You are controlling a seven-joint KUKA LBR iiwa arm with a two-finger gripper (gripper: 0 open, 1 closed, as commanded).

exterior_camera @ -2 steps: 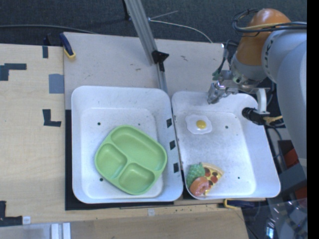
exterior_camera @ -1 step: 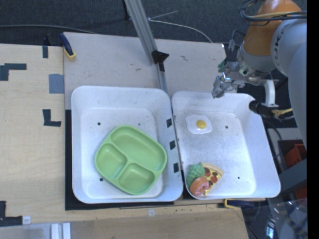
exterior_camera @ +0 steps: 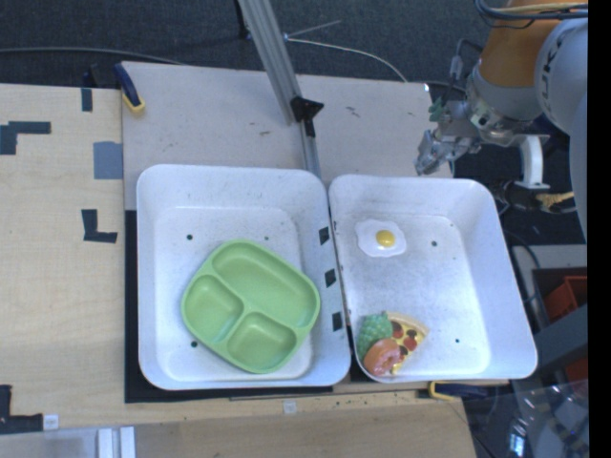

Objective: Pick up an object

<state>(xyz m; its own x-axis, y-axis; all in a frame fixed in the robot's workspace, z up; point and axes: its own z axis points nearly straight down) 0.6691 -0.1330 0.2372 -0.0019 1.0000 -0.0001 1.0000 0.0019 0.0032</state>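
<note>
A toy fried egg [exterior_camera: 382, 239] lies in the right bin [exterior_camera: 477, 284], near its far left corner. A toy pizza slice with green and red pieces [exterior_camera: 389, 343] rests at that bin's near left corner. A green divided plate [exterior_camera: 251, 305] fills much of the left bin [exterior_camera: 162, 256]. My gripper [exterior_camera: 435, 156] hangs above the right bin's far edge, up and to the right of the egg. Nothing shows between its fingers.
A slanted metal pole [exterior_camera: 277, 55] runs down from the top to the gap between the bins. A blue and yellow tool [exterior_camera: 129, 89] lies at the bench's far left. Cables cross the dark floor behind the bench.
</note>
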